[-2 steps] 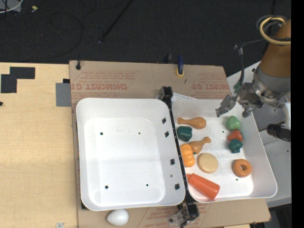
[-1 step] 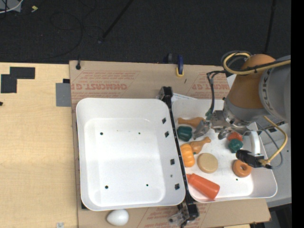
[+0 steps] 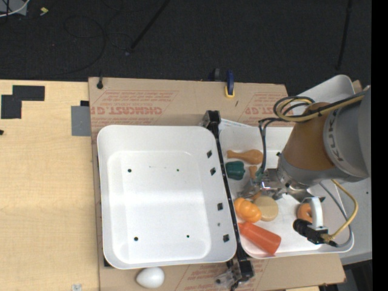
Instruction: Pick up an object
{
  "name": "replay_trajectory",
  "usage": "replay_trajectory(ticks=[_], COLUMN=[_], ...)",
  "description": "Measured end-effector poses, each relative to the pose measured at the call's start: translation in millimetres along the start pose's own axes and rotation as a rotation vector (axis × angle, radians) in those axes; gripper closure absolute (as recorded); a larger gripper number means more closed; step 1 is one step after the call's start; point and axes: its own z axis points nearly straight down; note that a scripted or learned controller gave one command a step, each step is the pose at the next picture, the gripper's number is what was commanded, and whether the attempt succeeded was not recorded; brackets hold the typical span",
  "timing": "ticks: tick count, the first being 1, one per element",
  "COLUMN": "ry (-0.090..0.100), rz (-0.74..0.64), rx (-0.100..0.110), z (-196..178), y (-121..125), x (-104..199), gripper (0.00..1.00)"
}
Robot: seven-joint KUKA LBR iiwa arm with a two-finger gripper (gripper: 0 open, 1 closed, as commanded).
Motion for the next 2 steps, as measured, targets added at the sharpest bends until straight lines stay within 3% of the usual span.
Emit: replay_trajectory(ticks=[1, 2], ry=[-0.003, -0.001], rz=[-0.005, -0.004], rx=[-0.008, 0.004], z=[-3, -3], y=[59, 97], x=[-18, -18], gripper=[0.00, 0.00])
